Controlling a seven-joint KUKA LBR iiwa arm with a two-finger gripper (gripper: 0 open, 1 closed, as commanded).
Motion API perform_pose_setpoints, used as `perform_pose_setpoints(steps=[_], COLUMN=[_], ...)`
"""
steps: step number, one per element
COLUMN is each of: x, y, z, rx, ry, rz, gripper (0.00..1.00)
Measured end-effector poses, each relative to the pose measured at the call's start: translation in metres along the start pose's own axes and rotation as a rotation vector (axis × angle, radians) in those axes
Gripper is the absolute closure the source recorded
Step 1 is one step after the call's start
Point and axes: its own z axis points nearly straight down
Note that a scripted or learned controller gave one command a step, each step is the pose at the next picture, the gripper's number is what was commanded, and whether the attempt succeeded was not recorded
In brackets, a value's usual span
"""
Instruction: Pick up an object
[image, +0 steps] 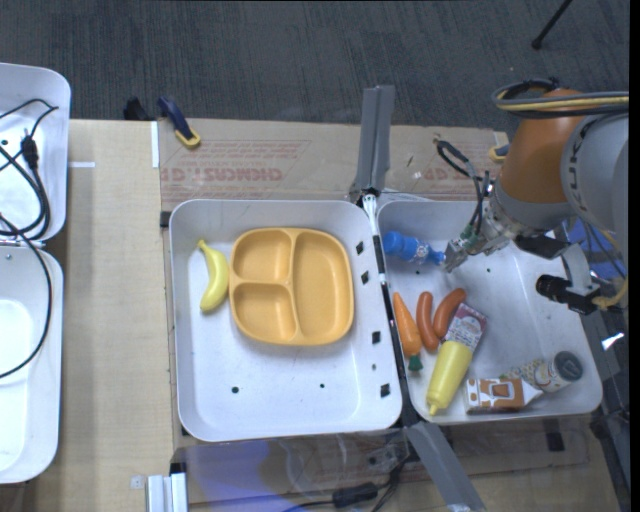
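**Arm over the right bin, gripper low beside the blue object**

From my remote station I see the surface (110, 300) carrying two shallow white bins side by side. The left bin (290, 405) sits at the centre of the frame. It holds a yellow three-compartment plate (293, 285) and a banana (213, 277) lying just beside the plate's left edge.

The right bin (560, 340) sits at the right of the frame and holds the other objects. A blue object (407, 246) lies in its upper left corner. Below it, at the bin's left side, I see an orange carrot (406, 325) against the wall, with two red-orange sausages (437, 316) just to its right. A small red-and-white packet (465, 326) touches the top of a yellow bottle (447, 373), which lies tilted toward the lower left. An orange-and-white carton (498, 394) rests near the bin's lower edge, and a pale bottle with a dark cap (553, 372) lies beside it at the lower right.

The arm (560, 150) enters from the upper right of the frame. Its gripper (462, 250) hangs low in the upper part of the right bin, just to the right of the blue object. I cannot tell from this view how the gripper is set, nor whether it touches the blue object.

A blue-and-yellow clamp (178, 122) lies on the surface at upper left.
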Motion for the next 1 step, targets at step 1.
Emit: perform_pose_setpoints(steps=[1], x=[0.0001], y=[0.0000], z=[0.0001], rx=[0.000], ry=[0.000], rz=[0.000], gripper=[0.00])
